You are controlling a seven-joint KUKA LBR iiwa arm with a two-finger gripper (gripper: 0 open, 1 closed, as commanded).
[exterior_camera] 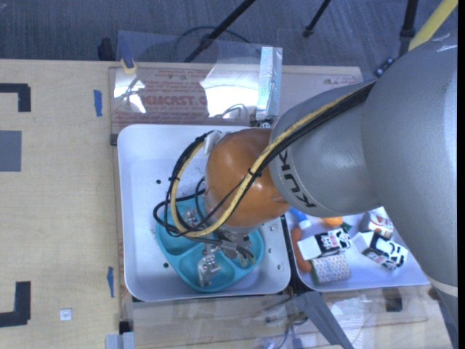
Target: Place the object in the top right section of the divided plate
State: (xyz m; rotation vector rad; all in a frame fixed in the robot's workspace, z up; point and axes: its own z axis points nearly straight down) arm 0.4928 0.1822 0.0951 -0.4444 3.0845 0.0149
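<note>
White bin [138, 195], gripper [211, 264] over divided plate [182, 267]

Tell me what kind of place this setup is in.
Most likely a robotics lab or test cell, not a home. A grey industrial arm with an orange band reaches over two shallow white bins on a plywood bench, and black tripod legs stand on grey carpet behind.
</note>
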